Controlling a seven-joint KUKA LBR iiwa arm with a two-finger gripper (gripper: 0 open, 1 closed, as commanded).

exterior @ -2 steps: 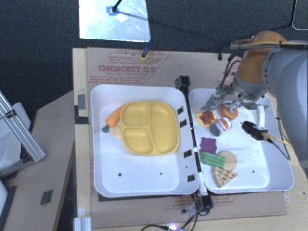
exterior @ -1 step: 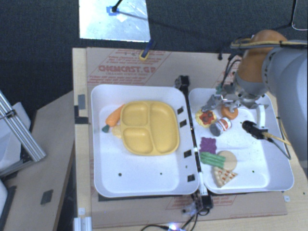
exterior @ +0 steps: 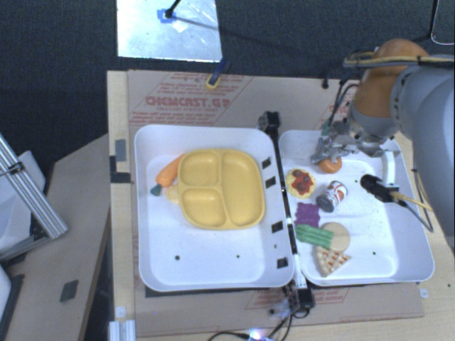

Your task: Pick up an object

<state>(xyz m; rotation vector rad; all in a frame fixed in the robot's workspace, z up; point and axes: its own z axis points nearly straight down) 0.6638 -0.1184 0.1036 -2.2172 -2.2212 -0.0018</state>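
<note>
Orange round toy [exterior: 330, 165] lies at the back of the right bin [exterior: 412, 265], directly under the gripper [exterior: 328, 152]. Fingers reach down onto it; spread or pinching, cannot tell. Just nearer: small pizza [exterior: 301, 183] and can [exterior: 332, 195].

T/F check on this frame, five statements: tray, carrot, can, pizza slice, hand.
1. The yellow tray lies in the left bin. True.
2. The carrot lies in the right bin. False: it lies in the left bin, against the tray's left edge.
3. The small can lies on its side in the right bin. True.
4. The pizza slice sits on the tray. False: it lies in the right bin, near its front edge.
5. The hand is over the right bin's far end, by an orange item. True.
</note>
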